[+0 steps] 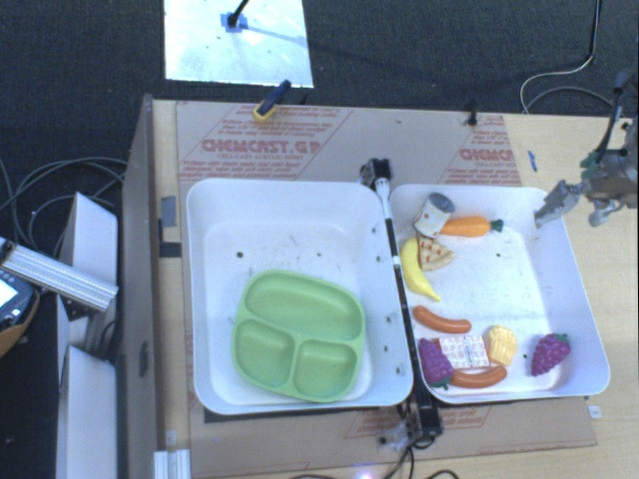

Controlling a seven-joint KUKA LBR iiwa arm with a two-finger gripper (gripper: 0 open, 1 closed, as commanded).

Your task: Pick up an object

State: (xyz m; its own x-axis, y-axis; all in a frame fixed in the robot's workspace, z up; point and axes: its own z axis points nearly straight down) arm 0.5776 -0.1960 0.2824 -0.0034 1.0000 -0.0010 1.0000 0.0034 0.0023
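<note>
White plastic bins sit side by side on the bench: the left bin carries a green divided tray, while the right bin holds the pickable toy food, which we read as the working side. Most pieces crowd its left wall and near rim, namely banana, carrot, sausage and grapes, leaving open floor centre-right for a descent. We see the gripper hovering at the far right rim holding nothing; finger spread we cannot tell.
</note>
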